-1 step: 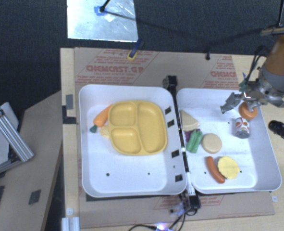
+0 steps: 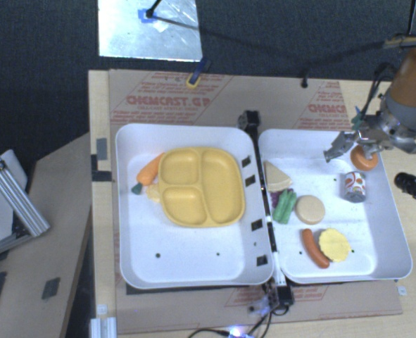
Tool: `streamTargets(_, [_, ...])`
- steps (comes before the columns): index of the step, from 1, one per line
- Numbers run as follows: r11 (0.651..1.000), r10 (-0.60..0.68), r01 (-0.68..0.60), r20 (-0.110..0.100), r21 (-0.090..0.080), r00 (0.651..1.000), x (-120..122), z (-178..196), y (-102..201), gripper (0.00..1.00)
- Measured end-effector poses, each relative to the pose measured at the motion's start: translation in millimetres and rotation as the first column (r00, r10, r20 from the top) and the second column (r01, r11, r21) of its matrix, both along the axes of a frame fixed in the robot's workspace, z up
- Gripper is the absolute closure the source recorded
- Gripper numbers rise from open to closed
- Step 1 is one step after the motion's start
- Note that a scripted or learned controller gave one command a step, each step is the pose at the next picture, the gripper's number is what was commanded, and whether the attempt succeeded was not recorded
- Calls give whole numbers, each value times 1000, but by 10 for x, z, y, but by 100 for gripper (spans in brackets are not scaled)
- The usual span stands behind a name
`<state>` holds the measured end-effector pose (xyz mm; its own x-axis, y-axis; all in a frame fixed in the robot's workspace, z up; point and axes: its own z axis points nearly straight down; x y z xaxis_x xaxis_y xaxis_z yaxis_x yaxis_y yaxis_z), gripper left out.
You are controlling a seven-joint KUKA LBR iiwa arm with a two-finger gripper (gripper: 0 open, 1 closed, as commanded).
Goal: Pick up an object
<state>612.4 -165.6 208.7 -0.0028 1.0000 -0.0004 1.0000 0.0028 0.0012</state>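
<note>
Hovering over the right bin's (image 2: pixel 387 210) far corner, the gripper (image 2: pixel 352 146) has its jaws apart, one finger (image 2: pixel 336 148) jutting left, an orange round object (image 2: pixel 364 159) seemingly just beneath. Close by stands a small can (image 2: pixel 354 186). A yellow tray (image 2: pixel 197 186) fills the left bin (image 2: pixel 134 210).

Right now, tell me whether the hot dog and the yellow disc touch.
Touching: the camera view shows the yellow disc overlapping the hot dog's right side, no gap between them.
</note>
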Motion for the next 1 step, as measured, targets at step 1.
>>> streamTargets(1, [1000, -1, 1, -4, 1, 1000, 44, -608, 12, 0])
